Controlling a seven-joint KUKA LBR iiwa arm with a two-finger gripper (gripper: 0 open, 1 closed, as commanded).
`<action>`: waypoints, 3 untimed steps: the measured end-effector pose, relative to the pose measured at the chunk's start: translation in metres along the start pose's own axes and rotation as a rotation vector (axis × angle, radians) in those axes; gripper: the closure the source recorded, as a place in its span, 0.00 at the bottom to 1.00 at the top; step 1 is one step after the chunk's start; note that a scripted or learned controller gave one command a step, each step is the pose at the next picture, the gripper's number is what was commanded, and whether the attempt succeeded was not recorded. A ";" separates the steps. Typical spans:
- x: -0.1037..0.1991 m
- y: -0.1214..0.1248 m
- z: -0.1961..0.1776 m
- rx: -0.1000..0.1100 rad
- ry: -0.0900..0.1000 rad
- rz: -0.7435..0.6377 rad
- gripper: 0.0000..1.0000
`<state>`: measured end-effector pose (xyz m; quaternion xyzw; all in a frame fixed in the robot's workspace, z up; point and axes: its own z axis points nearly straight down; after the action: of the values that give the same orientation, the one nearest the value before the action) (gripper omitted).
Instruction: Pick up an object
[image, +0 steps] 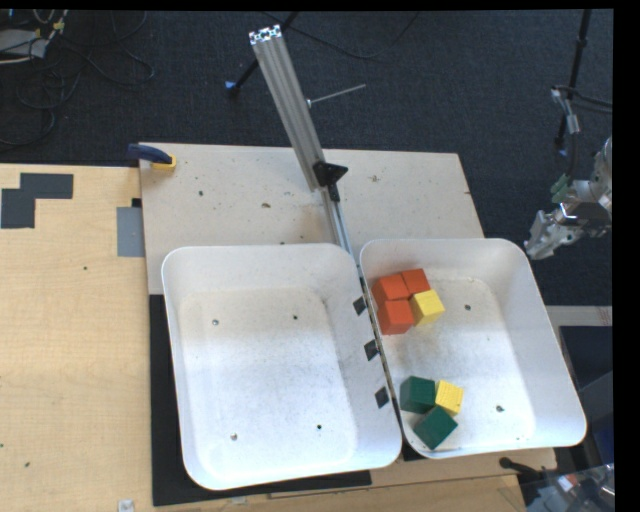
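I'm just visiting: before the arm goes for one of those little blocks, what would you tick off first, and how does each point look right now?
1. Blocks lie in the right bin: ok.
2. Gripper is outside the bin, beyond its right rim: ok.
3. Jaws open: cannot tell.
4. Orange blocks with space around them: not ok, a yellow block touches them.
5. Green blocks away from the wall: not ok, they sit near the left rim.
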<state>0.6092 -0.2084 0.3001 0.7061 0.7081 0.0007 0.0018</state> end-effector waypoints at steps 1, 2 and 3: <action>0.055 -0.005 0.019 0.008 0.004 -0.002 1.00; 0.107 -0.023 0.033 0.009 0.004 -0.001 1.00; 0.156 -0.041 0.042 0.009 0.004 -0.001 1.00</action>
<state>0.5676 -0.0524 0.2581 0.7057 0.7085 -0.0011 -0.0029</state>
